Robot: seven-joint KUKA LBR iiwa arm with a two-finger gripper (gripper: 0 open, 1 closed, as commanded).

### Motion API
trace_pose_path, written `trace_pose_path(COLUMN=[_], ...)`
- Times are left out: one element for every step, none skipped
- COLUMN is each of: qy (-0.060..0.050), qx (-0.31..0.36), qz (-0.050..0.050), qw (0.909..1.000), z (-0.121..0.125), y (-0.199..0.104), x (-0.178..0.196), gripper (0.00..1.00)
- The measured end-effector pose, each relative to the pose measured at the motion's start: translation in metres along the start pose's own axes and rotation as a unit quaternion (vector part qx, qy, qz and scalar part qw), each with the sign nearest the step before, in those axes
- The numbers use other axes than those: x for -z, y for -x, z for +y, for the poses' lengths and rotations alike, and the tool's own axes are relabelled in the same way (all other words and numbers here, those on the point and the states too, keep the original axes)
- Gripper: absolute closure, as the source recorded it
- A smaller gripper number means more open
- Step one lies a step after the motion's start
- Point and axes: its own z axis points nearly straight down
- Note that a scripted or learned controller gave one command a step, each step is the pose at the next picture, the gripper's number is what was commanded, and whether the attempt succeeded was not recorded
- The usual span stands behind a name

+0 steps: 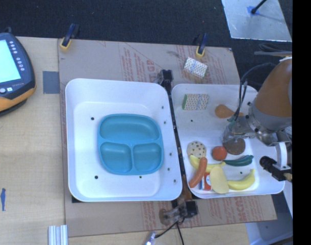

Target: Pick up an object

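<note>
Inspecting the right bin (pixel 267 188): you have the toys crowded toward its lower half.
Gripper (pixel 234 139): low over the bin's middle right, above a brown round piece (pixel 236 147); from this angle you cannot tell how it is set or whether it has hold of anything.
Close obstructions: tomato (pixel 219 152) just left of it, green pepper (pixel 239 161) just below.
Lower cluster: cookie (pixel 197 149), red sausage (pixel 198 173), banana (pixel 243 181), touching or overlapping.
Upper bin: patterned green card (pixel 196 102) and orange-brown piece (pixel 224 111), well apart from the cluster.
Left bin (pixel 79 137): blue divided plate (pixel 130 143) at centre.
Outside: small patterned block (pixel 195 67) above the right bin; tablet (pixel 7 70) at upper left.
</note>
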Motion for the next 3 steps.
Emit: trace_pose_path(qy=[0.0, -0.001, -0.001], qx=[0.0, 0.003, 0.003], qz=[0.0, -0.001, -0.002], qw=[1.0, 1.0, 1.0], z=[0.0, 0.0, 0.0], y=[0.0, 0.001, 0.001], x=[0.0, 0.01, 0.01], gripper=[0.0, 1.0, 0.0])
